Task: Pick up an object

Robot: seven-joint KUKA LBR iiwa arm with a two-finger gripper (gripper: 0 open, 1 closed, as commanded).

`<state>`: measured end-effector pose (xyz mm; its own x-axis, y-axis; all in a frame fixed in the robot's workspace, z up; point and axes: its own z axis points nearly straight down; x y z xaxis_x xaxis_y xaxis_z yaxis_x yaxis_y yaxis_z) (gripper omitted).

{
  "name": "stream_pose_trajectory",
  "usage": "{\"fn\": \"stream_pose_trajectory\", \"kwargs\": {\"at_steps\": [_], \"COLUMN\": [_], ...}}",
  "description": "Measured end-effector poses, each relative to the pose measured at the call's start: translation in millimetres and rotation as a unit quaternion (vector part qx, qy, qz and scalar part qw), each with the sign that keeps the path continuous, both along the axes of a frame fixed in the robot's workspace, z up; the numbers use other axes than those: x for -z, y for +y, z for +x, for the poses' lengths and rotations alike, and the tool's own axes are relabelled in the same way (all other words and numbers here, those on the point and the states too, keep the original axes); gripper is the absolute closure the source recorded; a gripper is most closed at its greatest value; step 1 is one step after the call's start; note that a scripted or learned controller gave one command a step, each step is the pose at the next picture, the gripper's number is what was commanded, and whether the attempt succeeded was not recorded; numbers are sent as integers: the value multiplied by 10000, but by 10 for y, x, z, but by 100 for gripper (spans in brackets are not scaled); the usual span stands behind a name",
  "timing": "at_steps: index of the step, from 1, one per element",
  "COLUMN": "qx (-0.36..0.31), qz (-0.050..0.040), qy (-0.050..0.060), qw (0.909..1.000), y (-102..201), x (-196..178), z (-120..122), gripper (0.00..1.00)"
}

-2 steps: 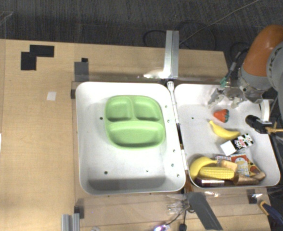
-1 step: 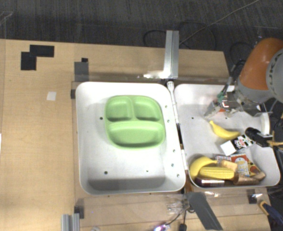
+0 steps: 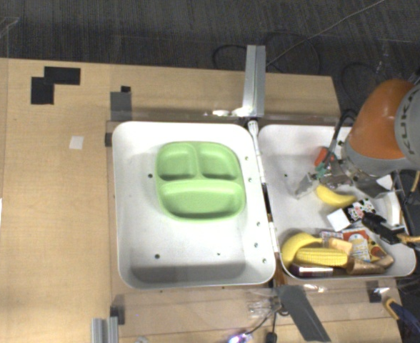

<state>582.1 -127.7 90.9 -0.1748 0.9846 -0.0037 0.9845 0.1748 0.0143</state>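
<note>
- A small yellow banana lies on the floor of the right bin, in the middle right of the frame — it looks like the likeliest target, since it sits alone on bare white rather than in the heap below it.
- The pincer hangs just above and to the left of that banana, its grey metal tips pointing toward the lower left of the frame; the banana's upper end appears to touch or sit directly beneath the fingers, though contact cannot be settled from this slant.
- Whether the pincer is spread or closed cannot be told here, and nothing is clearly seen between its tips, so no hold on the banana can be claimed.
- The arm enters from the right edge, its orange band bulking over the bin's right side — a low, reaching posture that suits a descent onto a thing lying flat.
- Along the bottom of the same bin a clutter collects: a larger banana, a corn cob and small packets, pressed together near the wall, which would make any one of them harder to isolate.
- The left bin carries a green divided tray, well apart from the pincer.
- Both bins rest side by side on the wooden table.
</note>
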Motion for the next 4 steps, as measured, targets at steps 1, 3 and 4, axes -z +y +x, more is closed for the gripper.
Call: {"fn": "stream_pose_trajectory", "kwargs": {"at_steps": [1,3,4], "qx": [69,-917,-1076], "qz": [0,-8,-11], "qy": [32,-31,25], "qw": [10000,9958,9942], "y": [-396,-317,-337], "x": [-234,-124,-363], "z": [-263,-16,-204], "gripper": [0,100,100]}}
